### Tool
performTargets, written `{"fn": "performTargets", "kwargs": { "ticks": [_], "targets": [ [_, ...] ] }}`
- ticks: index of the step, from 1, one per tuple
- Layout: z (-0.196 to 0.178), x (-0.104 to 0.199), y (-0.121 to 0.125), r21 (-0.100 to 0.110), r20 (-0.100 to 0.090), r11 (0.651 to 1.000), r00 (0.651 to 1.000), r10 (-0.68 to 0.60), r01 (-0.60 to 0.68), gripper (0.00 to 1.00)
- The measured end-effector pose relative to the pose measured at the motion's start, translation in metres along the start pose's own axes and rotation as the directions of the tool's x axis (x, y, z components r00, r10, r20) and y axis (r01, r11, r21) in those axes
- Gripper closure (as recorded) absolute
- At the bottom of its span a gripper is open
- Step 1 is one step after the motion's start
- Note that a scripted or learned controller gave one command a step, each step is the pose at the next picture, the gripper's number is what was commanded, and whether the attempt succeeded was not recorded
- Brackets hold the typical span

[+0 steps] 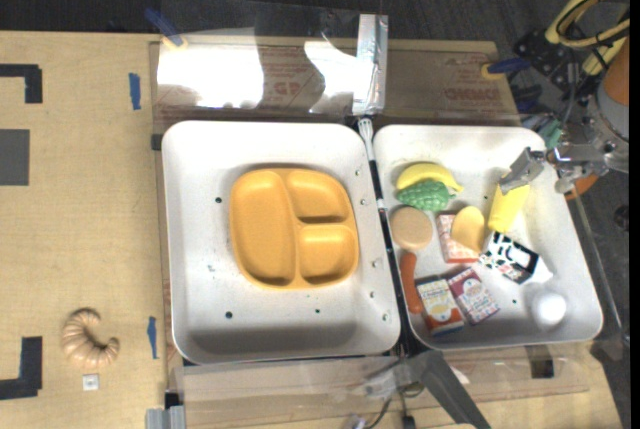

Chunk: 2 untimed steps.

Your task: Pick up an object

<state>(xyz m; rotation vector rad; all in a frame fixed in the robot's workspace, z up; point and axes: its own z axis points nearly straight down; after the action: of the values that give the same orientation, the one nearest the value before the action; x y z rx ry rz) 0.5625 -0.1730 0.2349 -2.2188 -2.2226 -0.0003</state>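
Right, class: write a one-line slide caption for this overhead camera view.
Gripper poised above a yellow block in the cluttered right bin; the left bin holds an orange divided tray.

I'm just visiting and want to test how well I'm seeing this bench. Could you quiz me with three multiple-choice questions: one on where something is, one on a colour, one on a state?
1. Where does the croissant lie?
A. in the left bin
B. on the bench, left of both bins
C. in the right bin

2. What colour is the divided tray?
A. orange-yellow
B. blue
C. black

3. How does the divided tray sit?
A. standing on edge
B. flat in the left bin
C. leaning on the right bin

Answers: 1 B, it lies on the tan board outside the bins. 2 A, its three compartments are orange-yellow. 3 B, it lies flat, compartments up.
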Motion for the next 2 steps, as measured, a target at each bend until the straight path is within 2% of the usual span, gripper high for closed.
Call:
{"fn": "performTargets", "kwargs": {
  "ticks": [1,2],
  "targets": [
    [0.136,-0.011,-0.032,-0.005,0.000,0.979,0.979,0.202,-0.202,0.00],
    [0.148,0.023,0.005,-0.008,0.001,0.989,0.989,0.146,-0.146,0.00]
  ]
}}
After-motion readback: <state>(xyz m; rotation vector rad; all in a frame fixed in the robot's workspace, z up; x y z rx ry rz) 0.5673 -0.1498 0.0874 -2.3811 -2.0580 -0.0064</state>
